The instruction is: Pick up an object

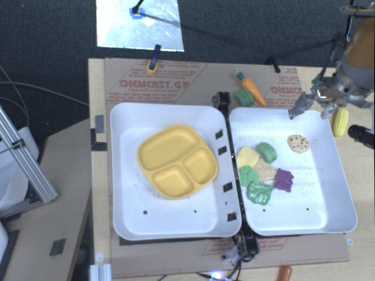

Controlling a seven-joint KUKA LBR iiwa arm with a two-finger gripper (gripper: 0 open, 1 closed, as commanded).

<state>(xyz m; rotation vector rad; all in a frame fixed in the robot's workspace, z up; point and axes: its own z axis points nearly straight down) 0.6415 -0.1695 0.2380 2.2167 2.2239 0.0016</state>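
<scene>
The grey two-finger gripper (314, 101) hovers, fingers spread and holding nothing, above the right white bin's (334, 198) far edge; a round speckled cookie (298, 143) lies flat nearby.

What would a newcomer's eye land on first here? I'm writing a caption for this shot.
Probably the yellow divided tray, large and bright in the left bin. Next, the cluster of toy foods in the right bin, with a cookie lying apart. The gripper hovers over that bin's far right corner.
</scene>
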